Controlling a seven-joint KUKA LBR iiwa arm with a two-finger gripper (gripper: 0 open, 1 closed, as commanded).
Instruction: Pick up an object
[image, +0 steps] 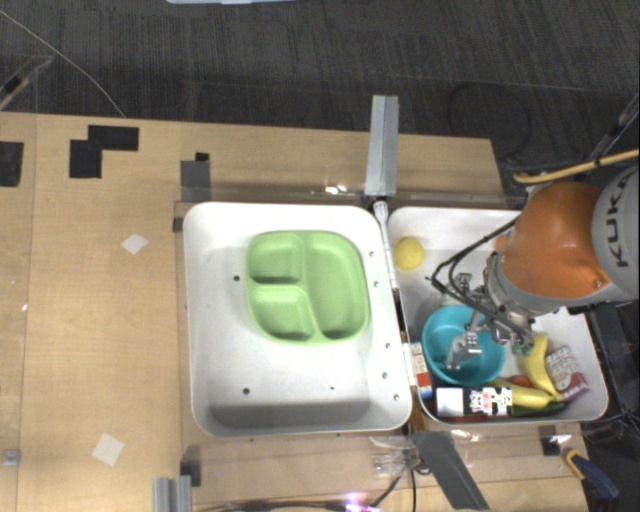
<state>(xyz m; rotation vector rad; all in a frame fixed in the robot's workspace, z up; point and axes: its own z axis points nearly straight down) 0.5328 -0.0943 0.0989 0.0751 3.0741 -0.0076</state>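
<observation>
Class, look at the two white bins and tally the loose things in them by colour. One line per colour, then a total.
Green: 1, divided plate
Yellow: 2, ball and banana
Blue: 1, bowl
White: 1, small carton
Total: 5 that can be told apart

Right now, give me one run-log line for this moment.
arm: over right bin | gripper: down inside blue bowl | grasp: none visible | nearby: banana, yellow ball | left bin: green tray

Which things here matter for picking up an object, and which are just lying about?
In play: gripper over the blue bowl; banana, yellow ball and white carton in the right bin.

Lying about: green divided plate in the left bin.
</observation>
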